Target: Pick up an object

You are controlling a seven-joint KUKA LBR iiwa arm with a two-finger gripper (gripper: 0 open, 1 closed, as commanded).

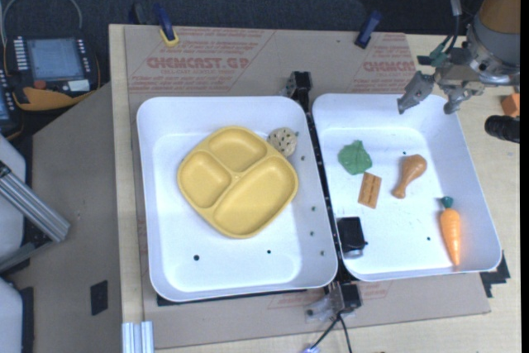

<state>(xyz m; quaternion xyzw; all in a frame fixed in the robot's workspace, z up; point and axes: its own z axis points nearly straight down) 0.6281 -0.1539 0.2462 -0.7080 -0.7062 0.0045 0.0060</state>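
Jaws (432, 97) apart, empty, above right bin (475, 178): one carrot (451, 234), one drumstick (409, 174), one broccoli (355, 158).

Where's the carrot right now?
The carrot lies in the right bin, near its right wall and front corner, below and right of the drumstick.
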